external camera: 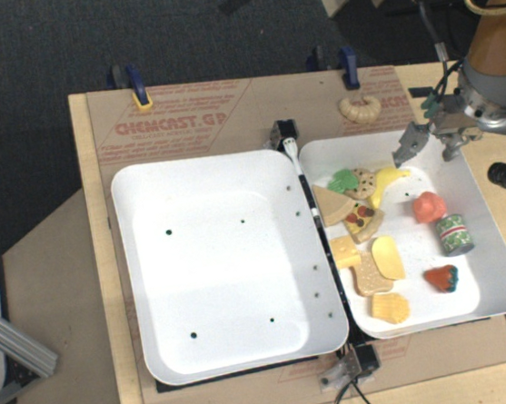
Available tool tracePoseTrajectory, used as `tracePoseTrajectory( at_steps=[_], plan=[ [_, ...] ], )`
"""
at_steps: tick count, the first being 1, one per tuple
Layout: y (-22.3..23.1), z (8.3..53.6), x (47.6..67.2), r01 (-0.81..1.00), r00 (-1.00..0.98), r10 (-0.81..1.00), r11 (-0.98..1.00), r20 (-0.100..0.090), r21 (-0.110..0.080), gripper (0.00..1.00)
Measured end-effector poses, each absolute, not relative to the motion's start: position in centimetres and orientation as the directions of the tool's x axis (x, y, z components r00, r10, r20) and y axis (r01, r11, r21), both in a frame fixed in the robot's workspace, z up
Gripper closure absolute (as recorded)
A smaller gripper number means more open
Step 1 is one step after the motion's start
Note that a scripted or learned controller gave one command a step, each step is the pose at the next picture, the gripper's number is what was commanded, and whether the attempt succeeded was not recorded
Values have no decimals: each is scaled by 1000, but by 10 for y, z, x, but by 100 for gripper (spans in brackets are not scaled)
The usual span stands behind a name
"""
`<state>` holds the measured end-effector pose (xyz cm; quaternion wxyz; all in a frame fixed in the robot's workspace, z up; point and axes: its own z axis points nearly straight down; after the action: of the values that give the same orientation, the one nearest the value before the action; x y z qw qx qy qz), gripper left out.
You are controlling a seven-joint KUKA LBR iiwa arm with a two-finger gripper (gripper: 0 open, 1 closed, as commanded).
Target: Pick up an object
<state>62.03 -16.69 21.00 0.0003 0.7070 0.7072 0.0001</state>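
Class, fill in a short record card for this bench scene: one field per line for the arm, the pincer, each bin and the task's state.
arm: grey with an orange band, at the view's right edge
pincer: above the right bin's far corner, fingers apart, nothing between them
right bin: holds toy food, including a banana, a pizza slice, a small can and a strawberry
left bin: white, with small dark dots on its floor
task state: no object picked up yet

The left bin lies open across its whole floor. In the right bin, toys crowd the strip beside the left bin, leaving bare floor along its far and right walls.
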Motion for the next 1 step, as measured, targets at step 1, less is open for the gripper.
tracePoseTrajectory(
  at_steps=[1],
  plan=[
    [-98,99,638,1000,-5,1000,5,2,-2,0]
  ],
)
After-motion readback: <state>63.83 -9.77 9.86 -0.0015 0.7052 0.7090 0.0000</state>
